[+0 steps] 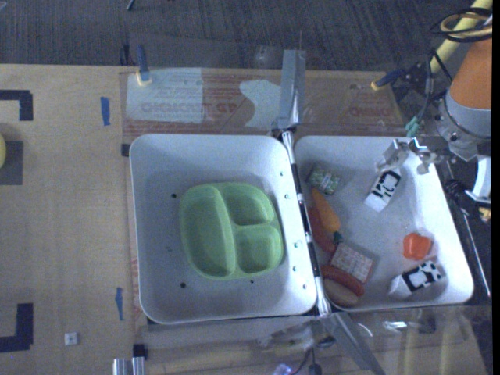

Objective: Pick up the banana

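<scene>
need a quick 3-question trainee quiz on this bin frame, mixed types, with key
1. True or false: the green plate lies in the right bin.
2. Fill in: the carrot lies in the ___ bin, close to the divider.
3. Which lies nearest the gripper? A) green plate B) black-and-white pack C) carrot

Key: 1 false; 2 right; 3 B
</scene>
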`<state>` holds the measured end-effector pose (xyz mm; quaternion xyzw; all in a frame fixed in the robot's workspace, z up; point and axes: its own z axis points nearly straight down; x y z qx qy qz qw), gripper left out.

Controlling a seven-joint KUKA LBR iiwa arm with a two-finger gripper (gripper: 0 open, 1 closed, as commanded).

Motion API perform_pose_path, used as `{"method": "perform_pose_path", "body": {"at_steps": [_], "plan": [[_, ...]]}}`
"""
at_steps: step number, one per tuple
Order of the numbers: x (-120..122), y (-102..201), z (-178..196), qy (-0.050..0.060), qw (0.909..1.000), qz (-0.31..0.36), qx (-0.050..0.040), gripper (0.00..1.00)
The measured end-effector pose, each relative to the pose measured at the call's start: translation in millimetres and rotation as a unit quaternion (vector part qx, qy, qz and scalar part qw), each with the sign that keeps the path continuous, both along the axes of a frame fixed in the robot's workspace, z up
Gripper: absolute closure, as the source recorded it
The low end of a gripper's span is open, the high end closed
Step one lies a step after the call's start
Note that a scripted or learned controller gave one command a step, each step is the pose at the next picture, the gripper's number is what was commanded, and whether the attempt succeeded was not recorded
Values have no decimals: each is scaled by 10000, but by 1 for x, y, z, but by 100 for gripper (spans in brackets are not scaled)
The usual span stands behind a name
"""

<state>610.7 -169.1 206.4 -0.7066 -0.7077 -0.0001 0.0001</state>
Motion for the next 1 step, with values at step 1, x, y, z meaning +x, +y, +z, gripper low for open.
{"method": "perform_pose_path", "body": {"at_steps": [1], "plan": [[-35,48,-121,-14,9789,-2045,1,0]]}}
